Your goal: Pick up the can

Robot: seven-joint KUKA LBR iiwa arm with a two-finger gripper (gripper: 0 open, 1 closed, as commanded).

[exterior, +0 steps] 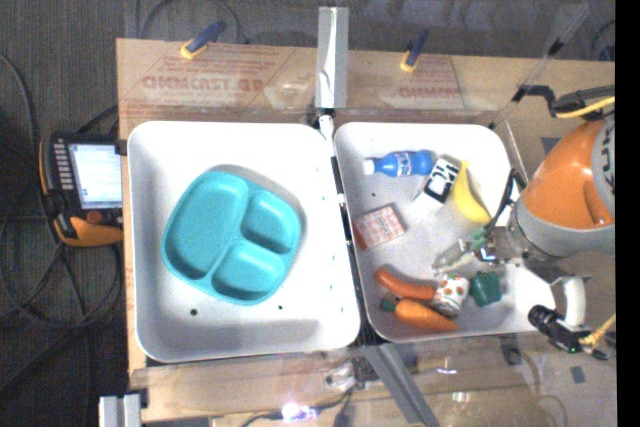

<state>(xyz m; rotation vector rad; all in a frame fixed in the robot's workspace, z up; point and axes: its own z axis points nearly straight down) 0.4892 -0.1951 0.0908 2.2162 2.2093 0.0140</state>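
Fingers (462, 257) slightly apart, just above the can (452, 292).

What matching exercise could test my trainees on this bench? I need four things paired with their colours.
Things:
1. divided plate
2. bottle
3. banana
4. carrot

Colours:
A. orange
B. yellow
C. turquoise
D. blue with a white cap

Pairs: 1-C, 2-D, 3-B, 4-A
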